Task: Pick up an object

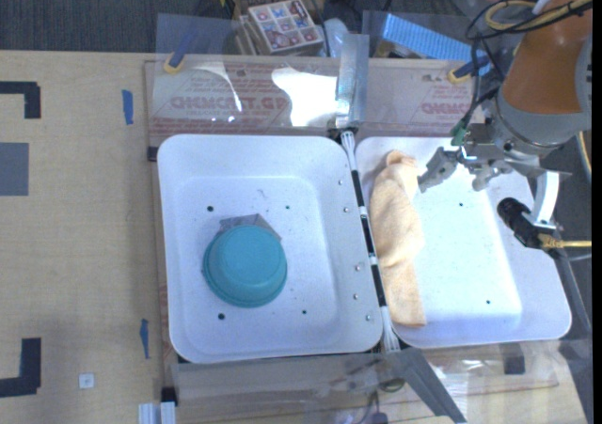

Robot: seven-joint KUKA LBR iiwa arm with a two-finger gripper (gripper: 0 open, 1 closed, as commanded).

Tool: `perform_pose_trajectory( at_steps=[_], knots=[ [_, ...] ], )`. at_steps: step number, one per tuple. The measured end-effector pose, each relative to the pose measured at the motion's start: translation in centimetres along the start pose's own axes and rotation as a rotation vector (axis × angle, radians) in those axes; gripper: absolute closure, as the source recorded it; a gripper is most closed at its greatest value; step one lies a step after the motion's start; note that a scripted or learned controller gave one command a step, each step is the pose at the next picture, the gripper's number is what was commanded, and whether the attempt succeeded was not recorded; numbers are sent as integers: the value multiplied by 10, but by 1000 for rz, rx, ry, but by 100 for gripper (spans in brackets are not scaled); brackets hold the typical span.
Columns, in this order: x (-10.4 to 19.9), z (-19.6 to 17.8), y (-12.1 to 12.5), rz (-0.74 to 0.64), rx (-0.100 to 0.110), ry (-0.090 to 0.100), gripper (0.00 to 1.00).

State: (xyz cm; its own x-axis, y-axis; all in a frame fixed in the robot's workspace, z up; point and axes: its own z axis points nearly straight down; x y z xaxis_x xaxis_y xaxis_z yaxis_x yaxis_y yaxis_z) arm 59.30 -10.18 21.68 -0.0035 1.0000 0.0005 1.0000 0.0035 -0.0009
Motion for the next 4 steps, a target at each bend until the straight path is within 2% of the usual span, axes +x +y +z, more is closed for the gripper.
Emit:
perform_pose_trajectory(
  at_steps=[1, 2, 3, 4],
  knots=[
    [42, 32, -8, 91, 1, 1, 0],
    [-27, 56, 4, 278, -3, -2, 0],
    [-109, 21, -3, 286, -3, -2, 0],
    [-32, 129, 48, 316, -4, -2, 0]
  ],
)
